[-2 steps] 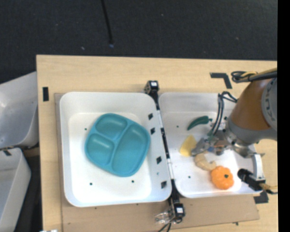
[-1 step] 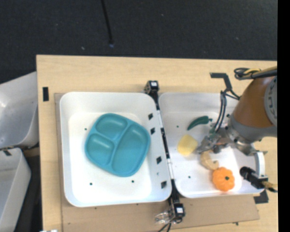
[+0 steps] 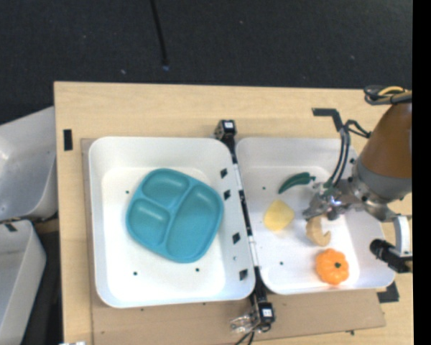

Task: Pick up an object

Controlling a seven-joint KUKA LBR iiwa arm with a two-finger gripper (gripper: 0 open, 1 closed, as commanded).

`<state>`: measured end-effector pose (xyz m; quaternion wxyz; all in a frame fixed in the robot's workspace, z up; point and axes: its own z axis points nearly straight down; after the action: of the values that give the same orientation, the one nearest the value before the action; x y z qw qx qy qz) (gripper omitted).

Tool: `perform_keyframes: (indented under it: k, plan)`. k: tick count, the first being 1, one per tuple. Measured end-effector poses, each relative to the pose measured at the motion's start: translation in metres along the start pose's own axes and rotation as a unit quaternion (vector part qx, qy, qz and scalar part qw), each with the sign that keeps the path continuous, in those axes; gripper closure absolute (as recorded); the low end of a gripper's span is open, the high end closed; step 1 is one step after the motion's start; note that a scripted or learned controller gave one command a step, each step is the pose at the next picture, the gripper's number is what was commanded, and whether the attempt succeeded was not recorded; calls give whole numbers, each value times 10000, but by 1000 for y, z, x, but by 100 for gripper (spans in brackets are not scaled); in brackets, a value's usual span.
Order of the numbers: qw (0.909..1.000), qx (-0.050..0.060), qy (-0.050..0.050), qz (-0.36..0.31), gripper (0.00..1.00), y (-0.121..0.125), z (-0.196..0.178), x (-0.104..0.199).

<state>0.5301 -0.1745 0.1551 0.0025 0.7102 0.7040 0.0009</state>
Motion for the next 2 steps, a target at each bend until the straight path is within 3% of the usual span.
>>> perform_keyframes:
  k: [2]
  plan:
    - [10000, -1, 0, -57, 100, -6, -88, 2]
